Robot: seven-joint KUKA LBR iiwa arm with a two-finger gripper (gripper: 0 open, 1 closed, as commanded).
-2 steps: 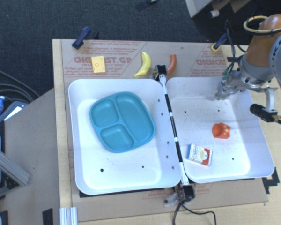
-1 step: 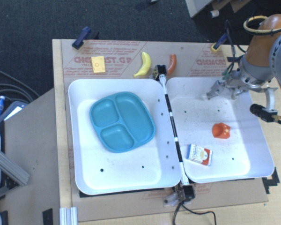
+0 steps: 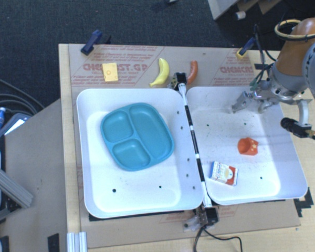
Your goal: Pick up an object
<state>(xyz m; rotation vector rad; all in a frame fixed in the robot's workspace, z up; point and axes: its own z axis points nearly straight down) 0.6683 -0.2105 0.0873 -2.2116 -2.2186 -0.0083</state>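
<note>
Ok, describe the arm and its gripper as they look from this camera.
The arm is grey with an orange band above the wrist. A yellowish cable loops at its top and dark cables run alongside it. The gripper is a small grey metal assembly; a black part sticks out near the arm's lower right.

one fixed camera above my bench, looking down at a slant — both white bins framed, my arm entering from the right

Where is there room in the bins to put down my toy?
Free: the left bin's front strip below the blue tray, and the right bin's middle-left, between the orange object and the divider. Crowded: near the small box and the end effector.
</note>
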